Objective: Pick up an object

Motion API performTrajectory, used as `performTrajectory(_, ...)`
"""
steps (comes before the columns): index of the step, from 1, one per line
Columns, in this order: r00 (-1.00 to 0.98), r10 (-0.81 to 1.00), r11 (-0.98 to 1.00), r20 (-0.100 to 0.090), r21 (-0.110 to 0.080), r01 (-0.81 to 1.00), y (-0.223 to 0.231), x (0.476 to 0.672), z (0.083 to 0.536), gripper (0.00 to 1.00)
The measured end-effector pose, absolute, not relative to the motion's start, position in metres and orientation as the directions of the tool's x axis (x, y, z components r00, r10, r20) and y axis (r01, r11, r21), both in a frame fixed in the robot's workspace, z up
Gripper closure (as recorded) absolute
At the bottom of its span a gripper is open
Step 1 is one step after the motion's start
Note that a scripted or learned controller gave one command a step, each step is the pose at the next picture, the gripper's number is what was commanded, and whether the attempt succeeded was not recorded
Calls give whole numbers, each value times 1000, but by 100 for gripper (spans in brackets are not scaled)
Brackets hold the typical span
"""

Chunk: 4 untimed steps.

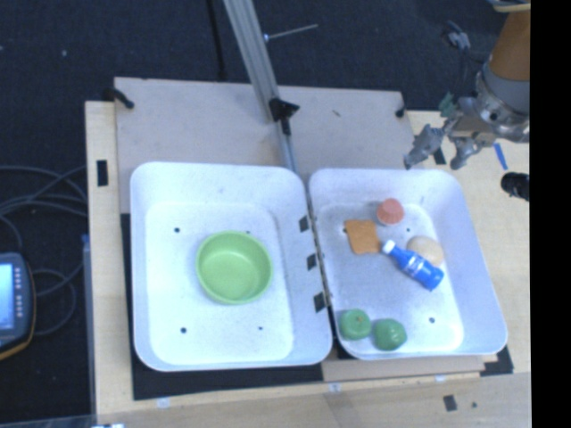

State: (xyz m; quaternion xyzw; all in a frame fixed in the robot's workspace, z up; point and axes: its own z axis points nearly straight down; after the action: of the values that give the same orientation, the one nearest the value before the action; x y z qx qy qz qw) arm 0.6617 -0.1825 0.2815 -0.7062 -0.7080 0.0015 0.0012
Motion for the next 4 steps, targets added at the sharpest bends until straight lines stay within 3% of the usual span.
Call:
performTrajectory(3,-3,1000,3,0,-8,1000,-186,647,118,0)
performTrajectory(4,-6,1000,6,-1,-7,1000,-185,648,128,100)
